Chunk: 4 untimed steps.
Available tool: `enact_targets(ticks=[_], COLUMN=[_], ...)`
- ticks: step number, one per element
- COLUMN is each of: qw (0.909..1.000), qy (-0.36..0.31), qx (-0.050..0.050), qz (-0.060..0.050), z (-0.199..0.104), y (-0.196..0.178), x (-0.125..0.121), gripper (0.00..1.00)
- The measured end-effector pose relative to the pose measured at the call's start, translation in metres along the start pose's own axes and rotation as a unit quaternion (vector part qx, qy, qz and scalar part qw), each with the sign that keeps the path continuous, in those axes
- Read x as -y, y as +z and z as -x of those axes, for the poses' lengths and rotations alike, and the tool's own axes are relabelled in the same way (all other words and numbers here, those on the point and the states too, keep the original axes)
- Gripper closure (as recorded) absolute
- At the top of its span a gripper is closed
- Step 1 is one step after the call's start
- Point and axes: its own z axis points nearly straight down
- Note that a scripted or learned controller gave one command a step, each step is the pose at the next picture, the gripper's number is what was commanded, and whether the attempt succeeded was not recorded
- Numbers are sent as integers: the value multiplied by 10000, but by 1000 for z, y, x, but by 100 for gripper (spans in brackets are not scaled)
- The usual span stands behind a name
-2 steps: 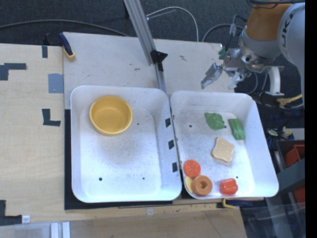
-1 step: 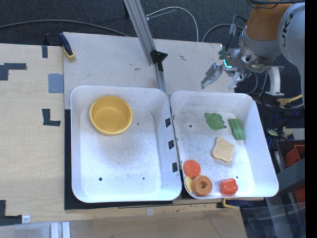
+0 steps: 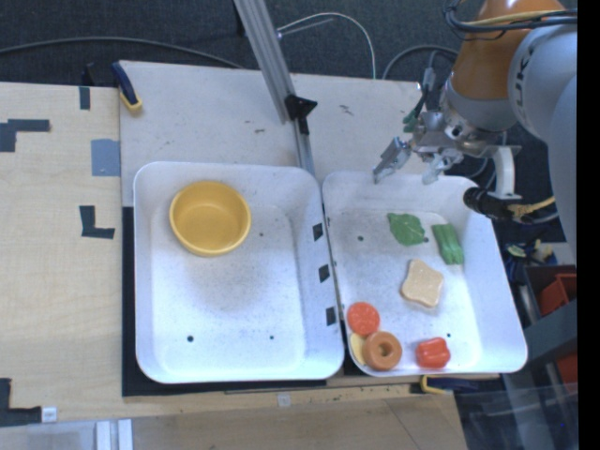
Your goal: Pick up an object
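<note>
We see the grey KUKA arm with its orange band (image 3: 511,12) reaching in from the right, and beneath it the pale bench (image 3: 206,111) that carries two shallow white bins side by side. The left white bin (image 3: 159,345) holds a single thing: a round yellow plastic bowl (image 3: 210,217), upright, sitting in the bin's far left corner, with the rest of the speckled floor around it. The right white bin (image 3: 497,336) holds the smaller toy foods. Toward its far side we find a dark green leaf-shaped piece (image 3: 406,228), and just beside it on the right a lighter green oblong vegetable piece (image 3: 448,244). Below those, near the bin's middle, lies a tan slice of toy bread (image 3: 423,283). Along the near edge we count three pieces close together: a round red-orange tomato-like piece (image 3: 364,319), a brown ring-shaped doughnut (image 3: 382,351) touching it from below, and a small red block-like piece (image 3: 432,352) a little to the right. The two-finger metal gripper (image 3: 410,162) hangs over the far rim of the right bin, above and apart from the green pieces; its fingers stand spread wide with nothing between them.
</note>
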Motion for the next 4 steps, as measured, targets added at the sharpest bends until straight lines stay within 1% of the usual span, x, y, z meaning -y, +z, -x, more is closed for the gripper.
enact_targets(ticks=[2, 3, 4], qw=[10000, 10000, 10000], qy=[-2, -13, -4], qx=[-3, -5, -6], qz=[-2, 16, 52], z=[-4, -5, -8], y=[89, 76, 13], x=[5, 3, 3], gripper=[0, 100, 100])
